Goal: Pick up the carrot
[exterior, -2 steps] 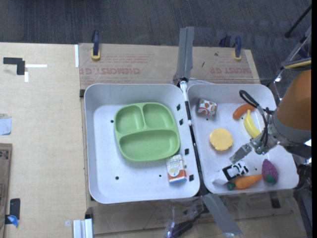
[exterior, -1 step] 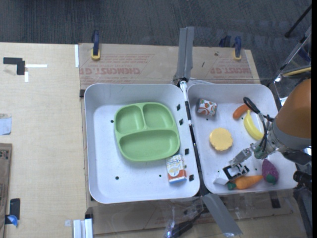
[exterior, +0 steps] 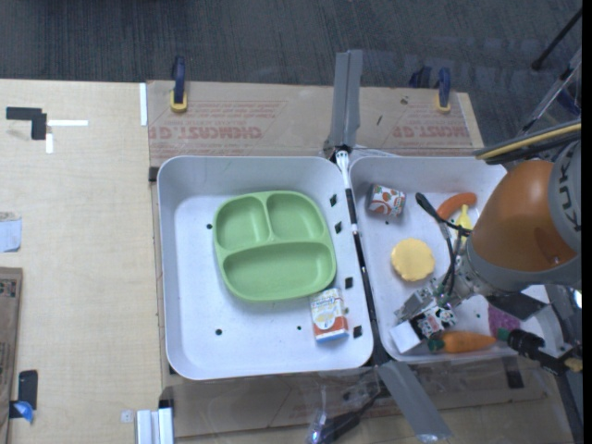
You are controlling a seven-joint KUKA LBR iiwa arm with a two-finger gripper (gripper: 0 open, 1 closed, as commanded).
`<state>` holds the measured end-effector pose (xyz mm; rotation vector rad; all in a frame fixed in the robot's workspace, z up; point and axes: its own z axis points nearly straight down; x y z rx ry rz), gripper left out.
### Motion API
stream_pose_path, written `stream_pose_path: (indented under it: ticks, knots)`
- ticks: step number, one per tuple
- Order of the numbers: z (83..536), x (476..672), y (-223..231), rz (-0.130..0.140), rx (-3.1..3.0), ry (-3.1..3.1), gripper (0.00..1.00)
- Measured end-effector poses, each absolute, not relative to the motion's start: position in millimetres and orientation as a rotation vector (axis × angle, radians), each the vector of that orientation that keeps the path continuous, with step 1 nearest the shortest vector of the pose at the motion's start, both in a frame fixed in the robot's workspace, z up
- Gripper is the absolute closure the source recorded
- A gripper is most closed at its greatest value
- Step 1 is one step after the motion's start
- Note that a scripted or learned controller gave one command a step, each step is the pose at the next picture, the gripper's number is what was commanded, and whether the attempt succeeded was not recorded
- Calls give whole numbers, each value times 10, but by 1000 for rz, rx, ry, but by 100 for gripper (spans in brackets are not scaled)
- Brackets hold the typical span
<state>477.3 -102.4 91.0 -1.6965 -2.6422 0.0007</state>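
Observation:
The carrot (exterior: pixel 470 342), orange with a small green top at its left end, lies along the front wall of the right bin (exterior: pixel 363 248). My gripper (exterior: pixel 427 319) hangs low in the front part of that bin, just above and left of the carrot's green end. It looks very close to the carrot, and I cannot tell whether they touch. The grey arm with its orange band (exterior: pixel 520 218) reaches in from the right and hides the bin's right side.
A yellow round piece (exterior: pixel 413 259), a small printed can (exterior: pixel 388 200) and an orange piece (exterior: pixel 457 203) lie farther back in the right bin. A white card (exterior: pixel 403 337) sits by the gripper. The left bin (exterior: pixel 185 276) holds a green divided plate (exterior: pixel 275 244) and a small carton (exterior: pixel 328 315).

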Motion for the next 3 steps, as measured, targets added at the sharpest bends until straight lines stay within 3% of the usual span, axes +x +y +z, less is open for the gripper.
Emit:
stream_pose_path:
  ticks: [1, 2, 3]
  knots:
    - [999, 4775, -1037, 0, -1704, -2638, 100]
    - [1909, 4778, -477, 4, -2310, -2129, 100]
    - [2152, 5137, -703, 8, -2662, -1666, 100]
